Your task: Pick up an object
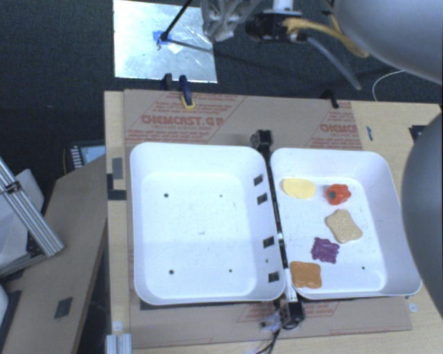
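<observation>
Right up close, part of the grey arm (423, 200) blurs the side. Its gripper (223, 21) sits high at the back, past both bins; I cannot tell its state. 5 small things lie apart in the right bin (387, 228), so each looks easy to grab: yellow piece (298, 188), orange-red piece (338, 194), tan piece (343, 226), purple piece (324, 249), orange piece (306, 274).

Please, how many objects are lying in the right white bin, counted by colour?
Yellow: 1, flat oval yellow piece
Red-orange: 1, small round red-orange piece
Beige: 1, lumpy beige piece
Purple: 1, ragged flat purple piece
Orange-brown: 1, squarish orange-brown piece
Total: 5, all in the right white bin
</observation>
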{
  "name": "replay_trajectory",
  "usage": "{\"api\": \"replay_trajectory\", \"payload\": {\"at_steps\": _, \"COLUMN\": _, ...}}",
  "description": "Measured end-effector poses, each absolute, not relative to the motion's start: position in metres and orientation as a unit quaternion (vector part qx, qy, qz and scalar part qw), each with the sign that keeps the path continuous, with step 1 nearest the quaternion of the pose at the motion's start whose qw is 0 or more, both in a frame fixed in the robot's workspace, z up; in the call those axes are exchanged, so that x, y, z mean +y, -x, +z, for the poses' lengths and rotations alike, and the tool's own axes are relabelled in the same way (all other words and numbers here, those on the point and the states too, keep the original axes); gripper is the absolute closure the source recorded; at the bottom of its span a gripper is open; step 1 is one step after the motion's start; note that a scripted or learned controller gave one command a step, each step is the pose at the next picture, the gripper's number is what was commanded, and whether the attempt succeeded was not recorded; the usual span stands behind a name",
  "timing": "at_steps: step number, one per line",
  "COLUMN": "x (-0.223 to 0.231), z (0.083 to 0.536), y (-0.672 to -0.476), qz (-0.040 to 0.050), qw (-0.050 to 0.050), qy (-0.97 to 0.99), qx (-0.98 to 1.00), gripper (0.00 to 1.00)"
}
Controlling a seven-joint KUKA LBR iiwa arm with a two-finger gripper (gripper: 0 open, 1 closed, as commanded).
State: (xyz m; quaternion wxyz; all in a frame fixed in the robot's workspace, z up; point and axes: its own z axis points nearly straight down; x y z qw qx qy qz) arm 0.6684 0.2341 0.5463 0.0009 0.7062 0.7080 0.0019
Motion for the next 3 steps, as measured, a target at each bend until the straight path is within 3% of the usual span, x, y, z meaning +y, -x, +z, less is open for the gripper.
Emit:
{"api": "replay_trajectory", "payload": {"at_steps": 1, "x": 0.234, "z": 0.546, "y": -0.668, "qz": 0.0017, "qw": 0.001, "qy": -0.706, "qx": 0.708, "gripper": 0.0}}
{"api": "replay_trajectory", "payload": {"at_steps": 2, "x": 0.234, "z": 0.558, "y": -0.668, "qz": 0.0029, "qw": 0.002, "qy": -0.705, "qx": 0.709, "gripper": 1.0}}
{"api": "replay_trajectory", "payload": {"at_steps": 3, "x": 0.234, "z": 0.557, "y": -0.668, "qz": 0.0026, "qw": 0.001, "qy": -0.705, "qx": 0.709, "gripper": 0.0}}
